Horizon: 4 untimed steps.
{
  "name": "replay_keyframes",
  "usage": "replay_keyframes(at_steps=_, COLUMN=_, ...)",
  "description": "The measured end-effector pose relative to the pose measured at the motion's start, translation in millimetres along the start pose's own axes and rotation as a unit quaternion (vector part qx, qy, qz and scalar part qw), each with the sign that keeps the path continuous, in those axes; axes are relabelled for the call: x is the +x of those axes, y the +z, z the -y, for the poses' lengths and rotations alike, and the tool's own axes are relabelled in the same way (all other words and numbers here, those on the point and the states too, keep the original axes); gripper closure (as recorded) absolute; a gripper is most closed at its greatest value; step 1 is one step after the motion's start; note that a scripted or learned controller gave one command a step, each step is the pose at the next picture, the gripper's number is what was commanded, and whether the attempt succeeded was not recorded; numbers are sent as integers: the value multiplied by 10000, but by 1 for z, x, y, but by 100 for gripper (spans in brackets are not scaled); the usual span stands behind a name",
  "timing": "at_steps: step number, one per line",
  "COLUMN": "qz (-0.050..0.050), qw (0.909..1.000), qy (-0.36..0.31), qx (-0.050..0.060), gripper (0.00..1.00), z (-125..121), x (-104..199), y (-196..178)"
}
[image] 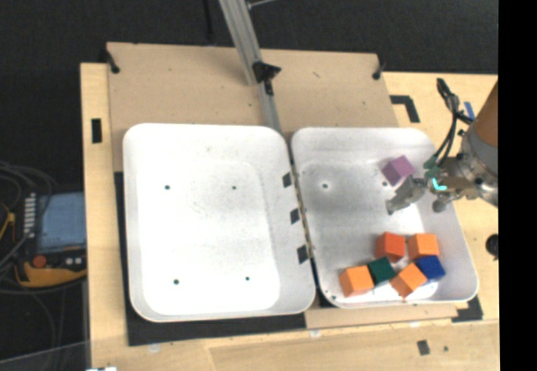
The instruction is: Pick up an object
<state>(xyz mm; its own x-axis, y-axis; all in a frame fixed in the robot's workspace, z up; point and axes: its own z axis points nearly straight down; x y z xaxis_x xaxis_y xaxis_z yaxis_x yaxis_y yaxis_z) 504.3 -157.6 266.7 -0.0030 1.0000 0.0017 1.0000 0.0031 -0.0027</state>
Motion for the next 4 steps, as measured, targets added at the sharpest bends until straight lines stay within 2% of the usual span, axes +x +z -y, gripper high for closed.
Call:
replay_keyframes(at_steps=1, qz=6, qw=10000, qy=13, qx=-23, gripper=0, z=-1, x=0, y=-2)
replay_keyframes(at_steps=2, qz=13, qw=10000, qy=27, qx=4, gripper=0, z=5, x=7, y=54)
replay_keyframes(at_steps=3, qz=14, qw=10000, qy=33, qx=10, gripper=0, z=-4, x=5, y=112)
replay_keyframes(at_steps=4, qz=15, qw=10000, qy=7, qx=-34, gripper=0, z=-5, x=4, y=145)
